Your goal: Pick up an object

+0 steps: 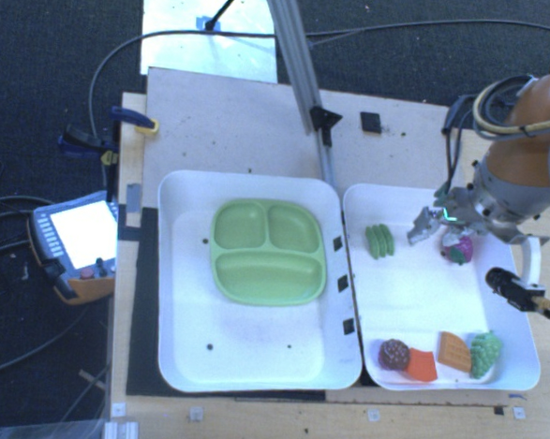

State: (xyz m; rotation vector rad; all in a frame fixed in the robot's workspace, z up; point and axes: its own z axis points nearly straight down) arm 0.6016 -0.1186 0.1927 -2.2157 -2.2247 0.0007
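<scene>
From above, we see the gripper low over the right bin, near its far edge. A purple toy lies just to its right, half under the wrist; a green pod, long axis running near to far, lies to its left, a little further off. We cannot tell the hand's state. The purple toy looks small, rounded, with green on top.
</scene>
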